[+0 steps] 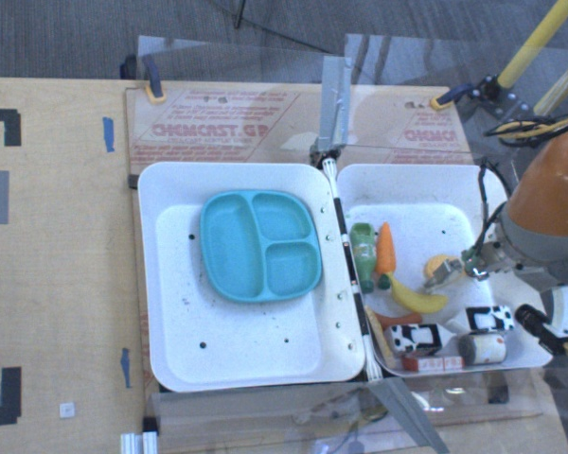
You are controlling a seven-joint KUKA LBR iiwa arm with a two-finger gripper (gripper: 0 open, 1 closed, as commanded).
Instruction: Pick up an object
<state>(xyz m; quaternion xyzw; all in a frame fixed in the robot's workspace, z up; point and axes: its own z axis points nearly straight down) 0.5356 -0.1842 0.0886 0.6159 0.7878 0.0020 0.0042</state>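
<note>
Arm low over the right bin [454, 218] at mid-right of frame, gripper [447, 270] just above the banana [417, 298]. Fingers' spread: cannot tell. Approach step, I'd say; next comes descent and closing.

left cardboard sheet [218, 121]: red print "CHOICAST", partly legible | right cardboard sheet [421, 126]: red print, cut off, unreadable
</note>
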